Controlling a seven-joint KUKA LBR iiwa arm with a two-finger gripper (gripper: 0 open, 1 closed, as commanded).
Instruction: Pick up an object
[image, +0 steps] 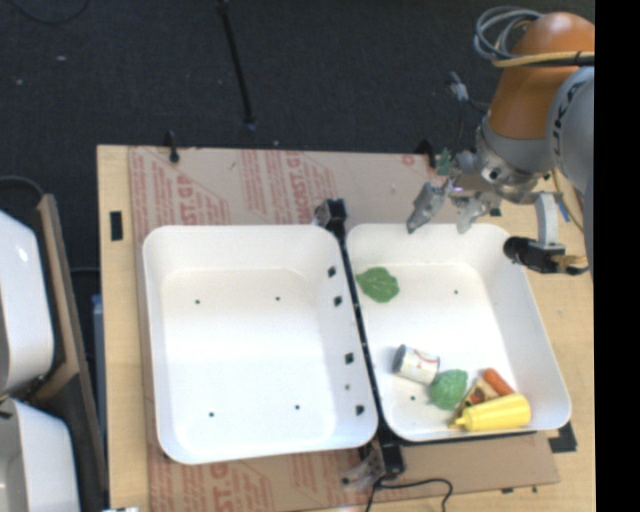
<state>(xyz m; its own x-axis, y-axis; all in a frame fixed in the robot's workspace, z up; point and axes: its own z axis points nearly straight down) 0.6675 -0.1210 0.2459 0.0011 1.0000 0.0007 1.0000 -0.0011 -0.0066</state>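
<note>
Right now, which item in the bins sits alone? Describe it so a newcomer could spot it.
Look in the right-hand bin, upper left area, below the gripper. A flat green leafy piece lies there alone, whereas the other green item is crowded among the yellow bottle and small can.

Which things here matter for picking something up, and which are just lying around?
For the job: gripper, green lump, white can, second green lump, orange piece, yellow bottle, right bin.
Just lying about: left bin, black cable.

Red repeated print on the bench board is too blurred to read.
</note>
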